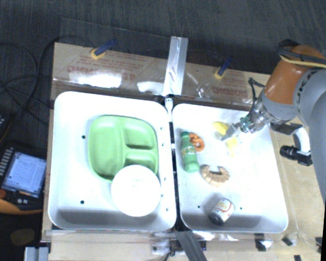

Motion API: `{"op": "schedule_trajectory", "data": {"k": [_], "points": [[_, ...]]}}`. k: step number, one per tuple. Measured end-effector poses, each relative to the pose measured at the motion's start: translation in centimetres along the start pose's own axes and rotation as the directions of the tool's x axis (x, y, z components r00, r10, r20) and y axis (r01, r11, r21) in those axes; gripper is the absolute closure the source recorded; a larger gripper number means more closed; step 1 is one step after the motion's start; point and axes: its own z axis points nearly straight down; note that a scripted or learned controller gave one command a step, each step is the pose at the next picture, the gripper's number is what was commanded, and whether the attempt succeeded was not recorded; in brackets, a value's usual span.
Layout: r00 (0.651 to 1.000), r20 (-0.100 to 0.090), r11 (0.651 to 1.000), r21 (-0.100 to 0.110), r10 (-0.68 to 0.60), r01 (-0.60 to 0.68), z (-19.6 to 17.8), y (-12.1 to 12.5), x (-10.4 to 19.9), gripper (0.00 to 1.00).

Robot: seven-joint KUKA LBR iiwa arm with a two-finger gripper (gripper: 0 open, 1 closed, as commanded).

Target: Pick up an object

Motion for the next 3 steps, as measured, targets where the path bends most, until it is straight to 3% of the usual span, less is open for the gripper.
{"op": "schedule_trajectory", "data": {"k": [1, 2, 3], "points": [[0.957, 0.001, 0.957, -0.005, 0.291, -0.291, -6.8, 1.4, 2.6, 1.0], [0.898, 0.0, 0.898, -0.004, 0.44, -0.44, -8.5, 4.2, 8.4, 1.0], [0.682, -0.001, 0.682, -0.001, 0.732, -0.732, -8.1, 0.4, 13.0, 1.0]]}}
